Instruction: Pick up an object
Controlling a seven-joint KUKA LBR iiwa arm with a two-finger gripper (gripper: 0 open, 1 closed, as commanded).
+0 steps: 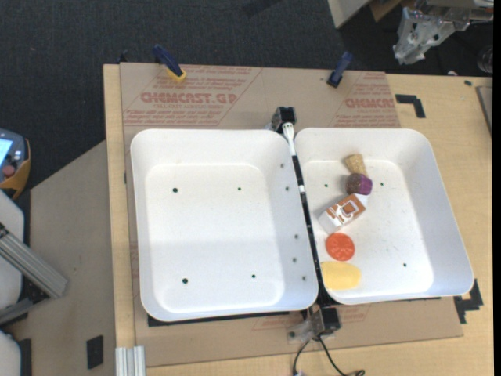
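The gripper (419, 37) is parked way up in the upper right of the frame, off past the far edge of the tabletop (235, 92), and honestly I can't tell what state it's in from here since it's just a blur of grey metal. So I'd say this is the very start: nothing picked, the approach not begun. All the candidates sit in the right white plastic bin (438, 210), strung along its left side: a tan cork-like piece (355, 163) at the top, a small purple ball (359, 184) touching just below it, an orange-and-white boxy toy (346, 211), a flat red round disc (340, 247), and a soft yellow blob (341, 276) near the bottom rim. The left white bin (156, 163) is beside it. Next move looks like swinging down-left over that row and choosing one; the red disc has a bit of room around it, while the cork and ball are crowded together.
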